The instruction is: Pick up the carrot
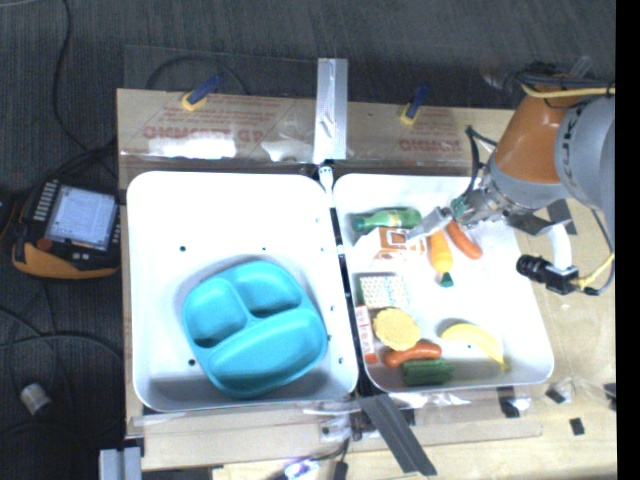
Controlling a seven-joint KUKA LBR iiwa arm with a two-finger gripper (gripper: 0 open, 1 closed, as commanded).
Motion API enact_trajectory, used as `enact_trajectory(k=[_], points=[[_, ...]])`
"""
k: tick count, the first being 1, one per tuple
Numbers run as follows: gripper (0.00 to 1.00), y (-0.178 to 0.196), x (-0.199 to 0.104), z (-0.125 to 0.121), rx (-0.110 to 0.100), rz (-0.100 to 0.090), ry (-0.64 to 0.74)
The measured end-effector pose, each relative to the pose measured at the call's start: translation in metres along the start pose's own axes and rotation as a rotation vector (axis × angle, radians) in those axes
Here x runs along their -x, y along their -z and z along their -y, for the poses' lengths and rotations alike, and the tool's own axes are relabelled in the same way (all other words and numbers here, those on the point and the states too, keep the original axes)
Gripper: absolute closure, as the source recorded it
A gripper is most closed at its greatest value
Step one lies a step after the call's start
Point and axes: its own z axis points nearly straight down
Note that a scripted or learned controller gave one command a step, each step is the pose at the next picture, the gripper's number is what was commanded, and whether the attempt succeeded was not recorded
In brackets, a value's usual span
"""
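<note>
Wooden tabletop (150, 128) bearing two white bins. Right bin (520, 298): carrot (440, 253) just beside a green bottle (385, 219). End effector (462, 220) clenched on a red-orange sausage (463, 240).

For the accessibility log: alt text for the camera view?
The gripper hovers over the right bin beside an orange carrot among toy foods. The left bin holds a blue divided tray.

Dark grey carpet floor (300, 18); wooden bench (135, 128); loose black cables (60, 8).
</note>
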Motion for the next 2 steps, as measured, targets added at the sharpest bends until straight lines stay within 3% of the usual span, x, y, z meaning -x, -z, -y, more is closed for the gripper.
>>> enact_trajectory(k=[2], points=[[0.0, -0.0004, 0.0037, -0.0147, -0.001, -0.001, 0.397]])
